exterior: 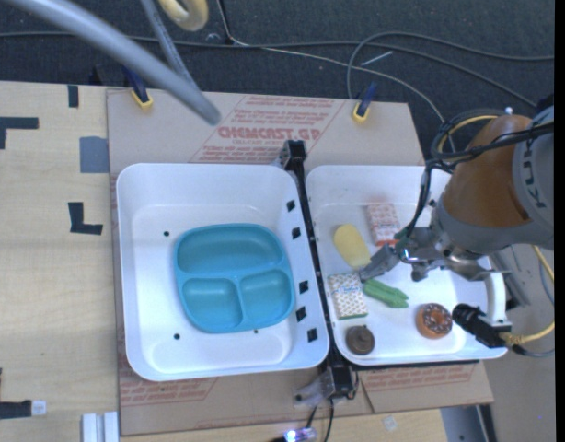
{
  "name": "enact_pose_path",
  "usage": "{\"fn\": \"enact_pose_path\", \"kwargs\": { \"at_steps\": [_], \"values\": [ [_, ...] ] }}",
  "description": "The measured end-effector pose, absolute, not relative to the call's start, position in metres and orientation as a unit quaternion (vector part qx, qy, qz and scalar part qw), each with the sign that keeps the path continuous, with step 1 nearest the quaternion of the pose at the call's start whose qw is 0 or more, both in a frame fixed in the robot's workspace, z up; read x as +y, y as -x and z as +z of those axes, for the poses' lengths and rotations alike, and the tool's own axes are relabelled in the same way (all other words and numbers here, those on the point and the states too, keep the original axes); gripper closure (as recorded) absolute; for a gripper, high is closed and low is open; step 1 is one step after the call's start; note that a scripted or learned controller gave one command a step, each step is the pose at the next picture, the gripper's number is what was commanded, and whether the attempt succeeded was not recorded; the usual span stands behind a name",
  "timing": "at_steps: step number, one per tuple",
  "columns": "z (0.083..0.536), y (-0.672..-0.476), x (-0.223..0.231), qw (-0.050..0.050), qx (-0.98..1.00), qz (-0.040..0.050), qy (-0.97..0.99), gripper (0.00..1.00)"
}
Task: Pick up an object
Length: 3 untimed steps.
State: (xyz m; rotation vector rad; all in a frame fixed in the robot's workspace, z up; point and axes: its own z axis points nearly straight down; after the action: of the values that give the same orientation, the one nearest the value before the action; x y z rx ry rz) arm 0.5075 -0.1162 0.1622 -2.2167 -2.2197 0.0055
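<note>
Two bins: a left bin [135, 274] and a right bin [338, 187] sit side by side on the table.
Left bin: it has a blue tray [233, 277] with three parts.
Right bin: a yellow block [351, 244], a red and white box [382, 219], a dotted packet [346, 295], a green pod [386, 293], a brown disc [360, 340] and a donut [434, 320].
Jaws: the gripper [386, 263] is low in the right bin. I cannot tell how wide it is or if it has anything.
Closest thing: I think the green pod, just below the tips. It lies long from left to right, a bit tilted.
In the way: the yellow block and dotted packet sit close by, so a grab could bump them.
Arm: it comes in from the right.
</note>
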Motion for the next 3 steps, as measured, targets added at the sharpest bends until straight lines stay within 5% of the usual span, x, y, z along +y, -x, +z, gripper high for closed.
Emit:
{"fn": "enact_pose_path", "kwargs": {
  "at_steps": [2,3],
  "values": [
    [0.090,-0.509,-0.106,-0.003,-0.707,-0.0015,0.707,0.00],
    [0.104,-0.514,-0.103,-0.007,-0.709,-0.0077,0.706,1.00]
  ]
}}
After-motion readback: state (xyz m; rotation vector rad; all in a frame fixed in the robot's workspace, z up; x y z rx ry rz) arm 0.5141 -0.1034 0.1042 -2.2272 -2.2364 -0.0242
